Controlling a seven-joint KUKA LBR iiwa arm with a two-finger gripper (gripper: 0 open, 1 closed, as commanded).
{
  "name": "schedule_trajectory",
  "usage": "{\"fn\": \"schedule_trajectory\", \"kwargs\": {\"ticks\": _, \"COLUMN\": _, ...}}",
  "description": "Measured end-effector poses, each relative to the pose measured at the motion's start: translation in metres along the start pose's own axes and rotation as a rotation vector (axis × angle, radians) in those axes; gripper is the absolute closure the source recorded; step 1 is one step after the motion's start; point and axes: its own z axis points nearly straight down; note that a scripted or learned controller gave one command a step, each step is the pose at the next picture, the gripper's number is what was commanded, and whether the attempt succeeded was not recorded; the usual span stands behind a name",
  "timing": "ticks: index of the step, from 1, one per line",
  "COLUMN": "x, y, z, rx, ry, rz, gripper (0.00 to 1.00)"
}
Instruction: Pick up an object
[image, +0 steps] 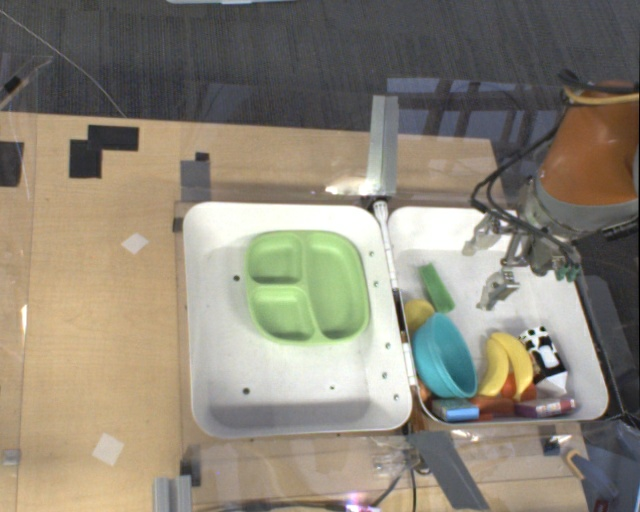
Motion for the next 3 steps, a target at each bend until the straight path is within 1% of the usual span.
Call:
{"fn": "schedule_trajectory", "kwargs": {"ticks": 1, "x": 0.025, "y": 0.029, "z": 0.077, "rx": -0.002, "ry": 0.006, "rz": -0.091, "gripper": 0.00}}
{"fn": "schedule_trajectory", "kwargs": {"ticks": 2, "x": -0.023, "y": 0.039, "z": 0.097, "rx": 0.001, "ry": -0.013, "rz": -0.148, "gripper": 0.00}}
{"fn": "schedule_trajectory", "kwargs": {"ticks": 3, "x": 0.027, "y": 0.026, "z": 0.098, "rx": 0.000, "ry": -0.008, "rz": -0.020, "gripper": 0.00}}
